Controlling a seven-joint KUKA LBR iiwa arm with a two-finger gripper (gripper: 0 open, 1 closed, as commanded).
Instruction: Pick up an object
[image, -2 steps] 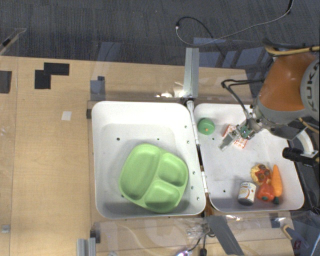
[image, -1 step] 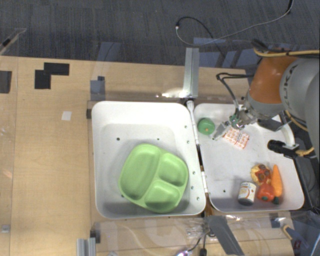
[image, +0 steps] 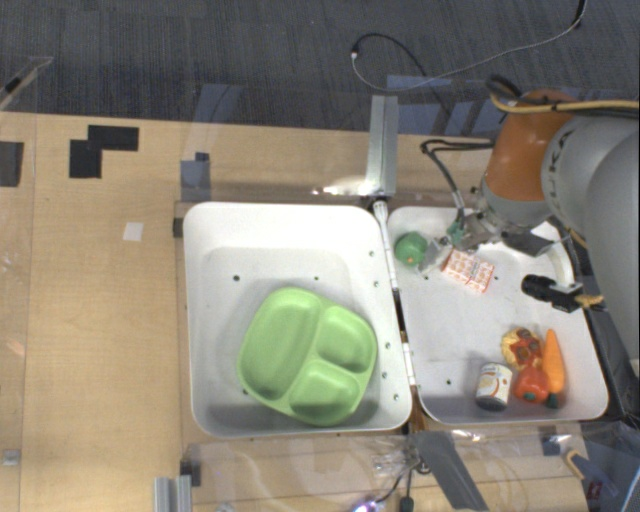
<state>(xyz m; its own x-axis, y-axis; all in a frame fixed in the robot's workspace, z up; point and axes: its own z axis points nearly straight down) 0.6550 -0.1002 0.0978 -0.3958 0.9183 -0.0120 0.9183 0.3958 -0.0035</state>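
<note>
The right bin (image: 440, 330) holds a green ball (image: 409, 247) at its far left and a white packet with red print (image: 468, 270) just right of the ball. A small can (image: 492, 386), an orange carrot (image: 553, 360), a red pepper-like toy (image: 532, 388) and a yellow-red toy (image: 520, 346) cluster at the near right corner. My gripper (image: 459, 236) reaches down from the far right, low over the far edge of the packet, a little right of the ball. Nothing shows between its fingers.
The left bin (image: 210, 300) holds a light green divided plate (image: 308, 353), tilted, in its near half. A raised rim (image: 392, 300) separates the two bins. My grey arm with its orange band (image: 520, 150) covers the right bin's far right corner.
</note>
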